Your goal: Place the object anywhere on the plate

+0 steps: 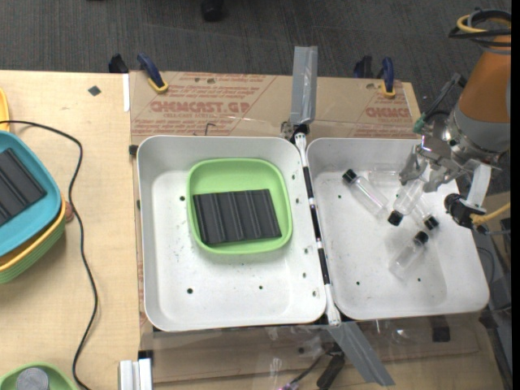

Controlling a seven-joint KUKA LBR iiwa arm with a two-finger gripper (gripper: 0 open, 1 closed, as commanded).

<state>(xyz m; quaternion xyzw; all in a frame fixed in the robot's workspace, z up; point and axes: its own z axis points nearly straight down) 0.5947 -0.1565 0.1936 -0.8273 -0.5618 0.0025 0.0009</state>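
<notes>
A green square plate (240, 169) lies in the left bin (162, 242), and a dark ribbed mat (237, 216) covers its middle. Several clear plastic tubes with black caps lie loose in the right bin (357, 291): one at the upper left (363, 188), one in the middle (404, 204), and one lower down (409, 253). My gripper (424, 171) hangs over the right bin's upper right part, just above and to the right of the middle tube. Its tip blends with the clear tubes, so I cannot make out anything held.
A metal hinge strip (313, 218) runs between the two bins. Brown cardboard (219, 104) with blue clamps lies behind them. A teal tray (24, 189) and a black cable (81, 242) sit on the bench at the left.
</notes>
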